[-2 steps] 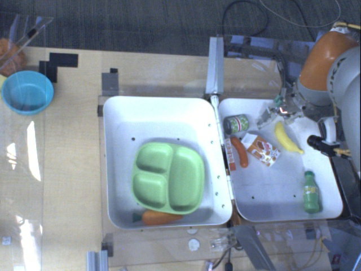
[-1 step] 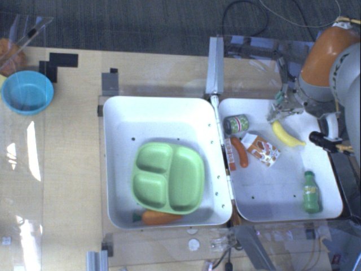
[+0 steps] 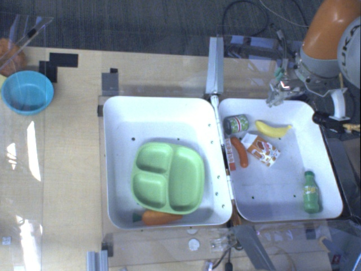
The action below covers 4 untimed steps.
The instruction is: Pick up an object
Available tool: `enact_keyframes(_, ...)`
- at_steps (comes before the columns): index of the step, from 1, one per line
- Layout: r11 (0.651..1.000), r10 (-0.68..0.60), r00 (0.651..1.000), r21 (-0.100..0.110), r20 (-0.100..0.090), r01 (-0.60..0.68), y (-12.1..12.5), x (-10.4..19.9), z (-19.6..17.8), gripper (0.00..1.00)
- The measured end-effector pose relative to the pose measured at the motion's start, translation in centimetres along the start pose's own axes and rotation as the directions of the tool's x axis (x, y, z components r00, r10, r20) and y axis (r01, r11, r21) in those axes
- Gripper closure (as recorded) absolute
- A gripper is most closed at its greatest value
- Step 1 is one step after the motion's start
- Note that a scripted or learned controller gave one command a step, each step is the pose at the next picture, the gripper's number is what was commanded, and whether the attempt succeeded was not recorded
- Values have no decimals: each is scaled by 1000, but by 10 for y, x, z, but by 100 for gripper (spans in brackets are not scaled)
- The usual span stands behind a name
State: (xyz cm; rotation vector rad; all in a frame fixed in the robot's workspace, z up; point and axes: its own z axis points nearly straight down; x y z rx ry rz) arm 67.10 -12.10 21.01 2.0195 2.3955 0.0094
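Observation:
The right bin [image 3: 282,208] holds a yellow banana [image 3: 273,129], a green can on its side [image 3: 236,123], a red sausage [image 3: 240,152], a small orange-and-white packet [image 3: 264,151] and a green bottle [image 3: 311,192]. My gripper [image 3: 278,92] hangs over the far rim of the right bin, up and slightly right of the banana, with nothing visibly between its fingers. The left bin [image 3: 118,151] holds a green divided plate [image 3: 168,177] and an orange carrot [image 3: 161,217] at its near edge.
A blue bowl [image 3: 27,91] sits on the bench at the far left. A metal divider post [image 3: 215,66] rises between the bins at the back. Cables and the arm's orange-banded wrist [image 3: 333,27] fill the upper right.

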Motion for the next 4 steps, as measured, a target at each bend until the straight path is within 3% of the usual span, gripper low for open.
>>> enact_keyframes(1,1000,0,1000,2,0,0,0,0,1,0)
enact_keyframes(2,986,-164,986,3,-2,164,-27,-6,117,0)
enact_keyframes(3,986,-167,986,-6,2,167,-24,-6,103,100)
enact_keyframes(4,998,-62,998,1,-1,62,7,45,23,100)
